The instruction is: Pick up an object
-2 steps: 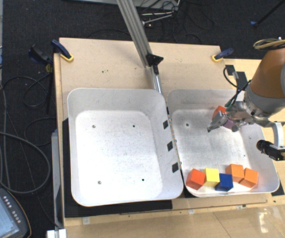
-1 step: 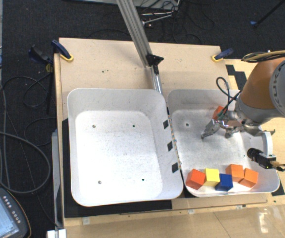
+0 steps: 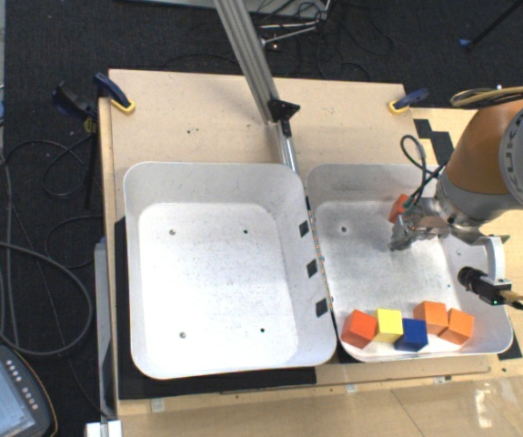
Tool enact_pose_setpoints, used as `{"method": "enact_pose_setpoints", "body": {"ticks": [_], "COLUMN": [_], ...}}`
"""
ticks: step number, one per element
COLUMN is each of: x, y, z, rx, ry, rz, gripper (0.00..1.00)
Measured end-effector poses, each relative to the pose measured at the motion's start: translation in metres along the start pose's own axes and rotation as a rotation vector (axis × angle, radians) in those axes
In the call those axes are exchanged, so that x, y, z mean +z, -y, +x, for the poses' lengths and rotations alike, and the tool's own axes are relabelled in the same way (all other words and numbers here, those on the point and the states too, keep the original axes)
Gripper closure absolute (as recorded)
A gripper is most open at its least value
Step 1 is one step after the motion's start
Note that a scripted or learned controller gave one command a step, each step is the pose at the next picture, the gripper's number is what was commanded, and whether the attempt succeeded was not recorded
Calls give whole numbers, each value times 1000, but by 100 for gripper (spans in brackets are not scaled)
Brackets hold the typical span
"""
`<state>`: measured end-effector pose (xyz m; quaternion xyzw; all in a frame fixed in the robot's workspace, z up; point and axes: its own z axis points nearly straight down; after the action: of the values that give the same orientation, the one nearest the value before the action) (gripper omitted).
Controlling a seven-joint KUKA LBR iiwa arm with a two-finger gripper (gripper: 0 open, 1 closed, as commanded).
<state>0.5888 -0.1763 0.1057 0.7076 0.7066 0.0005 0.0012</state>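
Blocks sit clear; orange piece half hidden behind gripper.

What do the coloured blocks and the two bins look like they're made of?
The blocks look like painted wood or foam: matte, solid colours, crisp cube edges; which one is unclear. The right bin and left bin look like thin moulded white plastic, with rounded corners, a slight sheen and dark speckling.

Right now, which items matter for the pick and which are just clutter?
Job:
end effector
orange block by it
orange cube
yellow cube
blue cube
two orange cubes
right bin

Lying about:
left bin
clamps
pendant
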Motion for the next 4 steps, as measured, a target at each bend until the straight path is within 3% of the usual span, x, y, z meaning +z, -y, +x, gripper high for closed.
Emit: {"method": "enact_pose_setpoints", "body": {"ticks": [2, 3, 4], "x": [-125, -140, -132], "y": [3, 1, 20], "z": [-7, -7, 50], "rx": [-3, -4, -9], "ry": [3, 1, -3], "rz": [-6, -2, 4], "gripper": [100, 100, 100]}}
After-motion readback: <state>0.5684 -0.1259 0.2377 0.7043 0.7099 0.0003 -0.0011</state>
